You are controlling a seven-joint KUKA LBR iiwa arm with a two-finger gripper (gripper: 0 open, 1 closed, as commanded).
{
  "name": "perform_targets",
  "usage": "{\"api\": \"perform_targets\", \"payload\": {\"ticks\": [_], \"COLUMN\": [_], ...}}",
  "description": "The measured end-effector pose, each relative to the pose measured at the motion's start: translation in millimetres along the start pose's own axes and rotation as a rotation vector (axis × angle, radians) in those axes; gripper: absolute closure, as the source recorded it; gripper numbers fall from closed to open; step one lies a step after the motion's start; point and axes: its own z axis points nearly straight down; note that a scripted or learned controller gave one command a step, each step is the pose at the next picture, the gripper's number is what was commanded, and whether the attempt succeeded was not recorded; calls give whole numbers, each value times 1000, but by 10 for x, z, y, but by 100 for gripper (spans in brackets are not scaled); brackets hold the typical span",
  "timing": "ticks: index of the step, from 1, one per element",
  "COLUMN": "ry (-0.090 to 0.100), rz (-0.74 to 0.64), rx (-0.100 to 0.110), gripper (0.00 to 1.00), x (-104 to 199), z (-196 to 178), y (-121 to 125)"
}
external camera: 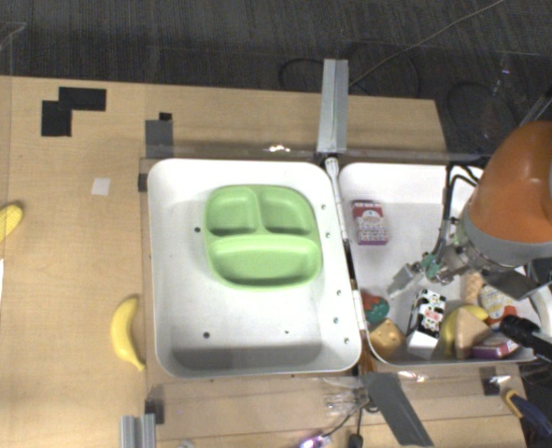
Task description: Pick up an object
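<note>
Grey two-finger gripper (423, 274) is seen low in the right white bin (402, 187) above cluttered toys; grip state cannot be told.

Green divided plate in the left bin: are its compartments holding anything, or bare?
Bare. The green divided plate lies flat in the left bin, and all three compartments show plain green.

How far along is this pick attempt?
Done: the arm has reached over the right bin. In hand: nothing visibly gripped; the tool sits low above the clutter, near the black-and-white box. Left: grasp and lift an object.
</note>
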Motion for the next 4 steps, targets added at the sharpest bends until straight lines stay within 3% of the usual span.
{"api": "perform_targets", "payload": {"ticks": [1,2,3,4], "ry": [-5,-13,-6,-7], "rz": [-163,-165,-169,-169], "rx": [-6,-22,-8,-8], "gripper": [0,100,100,0], "x": [-514,-511,-852,-859], "z": [953,825,960,957], "y": [-170,-101,696,691]}}
